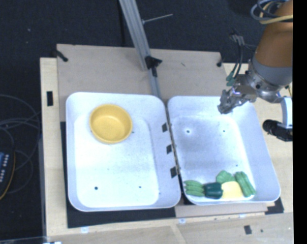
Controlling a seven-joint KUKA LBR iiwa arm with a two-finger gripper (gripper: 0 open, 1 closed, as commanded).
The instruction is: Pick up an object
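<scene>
A cluster of small objects lies along the near edge of the right bin [255, 136]: a light green piece [193, 187], a dark green block [213, 190], a yellow piece [232, 190], a green striped piece [244, 183] and a small green lump [224, 176]. A yellow bowl [111, 123] sits in the far part of the left bin [118, 177]. My gripper [228, 104] hangs over the far right corner of the right bin, well away from the cluster, and nothing shows beneath it.
A grey metal pole [135, 27] slants in from the top toward the gap between the bins. A black divider with clips [170, 149] runs between them. Cables hang beside the arm's wrist [238, 55].
</scene>
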